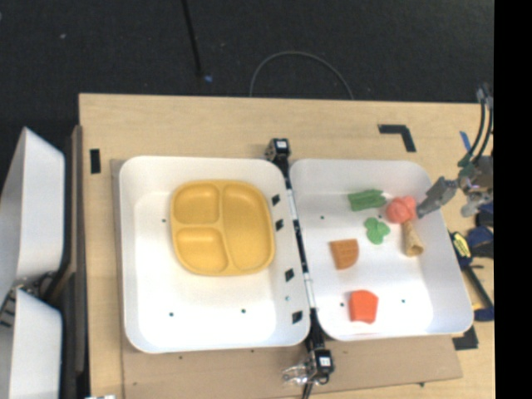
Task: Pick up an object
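Since the gripper [434,196] sits just right of the pink object [401,209], I cannot tell its state; it should centre over the piece, avoiding the tan piece [412,241] below.

From my seat I see little of the robot: its claw [439,194] ends in a flat grey finger, slim and blade-like, paler along one edge. Behind it sits a blocky grey-green wrist housing with dark fittings. Thin cables, blue and dark, loop above and below that housing. Finer markings or screws are too blurred to tell
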You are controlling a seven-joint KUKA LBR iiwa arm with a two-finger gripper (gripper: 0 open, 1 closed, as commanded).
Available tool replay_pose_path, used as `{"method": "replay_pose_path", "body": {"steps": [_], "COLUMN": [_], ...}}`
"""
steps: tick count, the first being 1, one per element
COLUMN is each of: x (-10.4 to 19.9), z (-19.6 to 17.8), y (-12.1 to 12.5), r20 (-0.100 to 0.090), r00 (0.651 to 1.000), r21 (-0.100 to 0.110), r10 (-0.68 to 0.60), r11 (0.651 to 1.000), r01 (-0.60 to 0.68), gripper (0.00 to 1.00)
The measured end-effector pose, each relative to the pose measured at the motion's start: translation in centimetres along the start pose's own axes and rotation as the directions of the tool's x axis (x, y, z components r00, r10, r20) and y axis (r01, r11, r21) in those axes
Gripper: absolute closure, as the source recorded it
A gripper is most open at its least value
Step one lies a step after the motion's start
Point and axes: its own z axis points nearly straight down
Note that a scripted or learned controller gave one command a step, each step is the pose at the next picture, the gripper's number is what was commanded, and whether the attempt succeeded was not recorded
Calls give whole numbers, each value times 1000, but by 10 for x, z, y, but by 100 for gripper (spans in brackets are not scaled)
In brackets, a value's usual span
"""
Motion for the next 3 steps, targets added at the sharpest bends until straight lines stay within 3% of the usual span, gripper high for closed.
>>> {"method": "replay_pose_path", "body": {"steps": [1, 3], "x": [1, 4], "z": [-7, 84], "y": [2, 5], "r20": [3, 3], "r00": [1000, 1000], "r21": [-11, -9], "r10": [-4, -1], "r11": [1000, 1000], "r01": [4, 1], "gripper": [0, 0]}}
